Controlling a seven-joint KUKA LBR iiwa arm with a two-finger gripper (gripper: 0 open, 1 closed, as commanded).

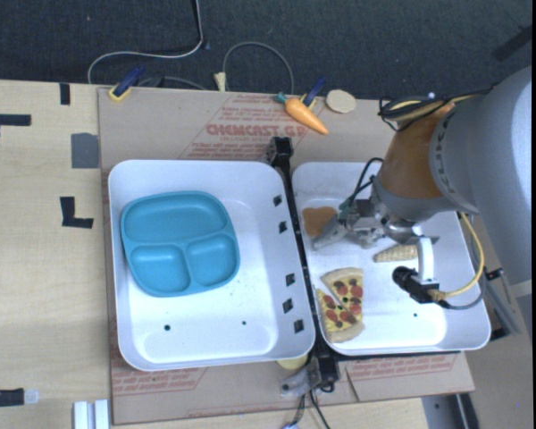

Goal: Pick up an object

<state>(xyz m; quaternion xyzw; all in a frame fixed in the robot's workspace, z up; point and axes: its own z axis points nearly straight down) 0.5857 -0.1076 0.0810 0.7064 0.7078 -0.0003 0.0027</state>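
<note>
Left bin (134, 329) holds a blue plate (179, 242). In the right bin (464, 333) we note a brown slice (318, 219), pizza slice (342, 304) and cone (396, 255). Gripper (339, 232) sits low beside the brown slice; fingers' state we cannot tell. Risk, we judge: the flat slice slides against the divider and slips free. Arm reaches from the right, wrist bent down.
</note>
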